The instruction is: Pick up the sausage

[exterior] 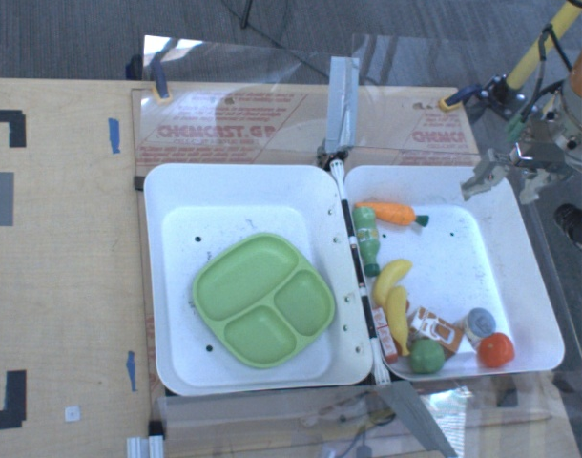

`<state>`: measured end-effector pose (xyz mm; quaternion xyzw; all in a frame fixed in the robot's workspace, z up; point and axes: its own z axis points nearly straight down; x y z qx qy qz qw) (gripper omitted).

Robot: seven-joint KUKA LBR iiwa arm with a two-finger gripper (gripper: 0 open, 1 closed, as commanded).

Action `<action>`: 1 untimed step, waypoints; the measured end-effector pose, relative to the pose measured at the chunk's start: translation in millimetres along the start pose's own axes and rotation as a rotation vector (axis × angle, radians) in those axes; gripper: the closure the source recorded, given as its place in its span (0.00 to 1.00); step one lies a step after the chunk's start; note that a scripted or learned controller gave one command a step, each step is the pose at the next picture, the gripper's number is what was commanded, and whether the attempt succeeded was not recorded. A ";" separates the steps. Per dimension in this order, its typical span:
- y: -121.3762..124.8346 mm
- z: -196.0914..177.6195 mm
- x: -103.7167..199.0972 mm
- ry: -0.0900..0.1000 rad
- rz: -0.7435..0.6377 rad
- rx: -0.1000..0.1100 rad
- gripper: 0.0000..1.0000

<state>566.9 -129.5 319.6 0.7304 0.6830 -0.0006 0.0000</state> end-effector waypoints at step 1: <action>-8.8 213.0 25.8 0.002 0.719 0.006 0.00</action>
